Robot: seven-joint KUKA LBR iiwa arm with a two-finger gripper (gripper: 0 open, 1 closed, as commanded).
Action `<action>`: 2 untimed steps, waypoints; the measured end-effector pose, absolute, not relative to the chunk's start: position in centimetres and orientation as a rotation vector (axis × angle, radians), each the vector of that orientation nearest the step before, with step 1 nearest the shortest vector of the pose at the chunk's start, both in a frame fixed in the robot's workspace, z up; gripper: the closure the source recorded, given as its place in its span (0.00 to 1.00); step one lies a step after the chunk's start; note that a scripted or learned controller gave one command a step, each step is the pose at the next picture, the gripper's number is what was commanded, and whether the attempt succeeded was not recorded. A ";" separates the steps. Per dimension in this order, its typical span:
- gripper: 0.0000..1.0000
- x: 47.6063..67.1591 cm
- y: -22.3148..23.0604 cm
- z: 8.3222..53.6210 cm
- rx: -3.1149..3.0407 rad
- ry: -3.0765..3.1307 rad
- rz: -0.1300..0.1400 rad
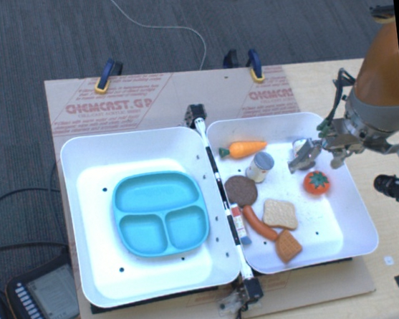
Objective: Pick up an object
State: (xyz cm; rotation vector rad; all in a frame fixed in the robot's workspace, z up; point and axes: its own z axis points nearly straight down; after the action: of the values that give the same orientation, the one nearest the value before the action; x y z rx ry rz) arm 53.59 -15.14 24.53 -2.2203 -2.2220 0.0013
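While I watch from above, the claw (307,155) hangs over the right bin (354,241), near its back right part, with the grey arm (382,89) reaching in from the right. I cannot tell whether it is released or clenched, and I see nothing between its tips. Just beside it, toward the front, lies a red tomato (316,183). Further left in the same bin I see a carrot (245,148), a small can (260,166), a brown round patty (241,190), a slice of bread (280,214), a sausage (259,224) and an orange cracker (288,245). On the worktop (107,112), the left bin (99,283) holds a blue divided tray (161,212).
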 end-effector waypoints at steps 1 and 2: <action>0.00 51.4 -16.0 12.2 -2.220 -2.219 0.003; 0.00 49.3 -10.8 9.2 -2.228 -2.223 0.000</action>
State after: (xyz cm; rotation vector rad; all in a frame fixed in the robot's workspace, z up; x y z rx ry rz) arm 49.29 -10.82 9.17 -2.2277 -2.2228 0.0000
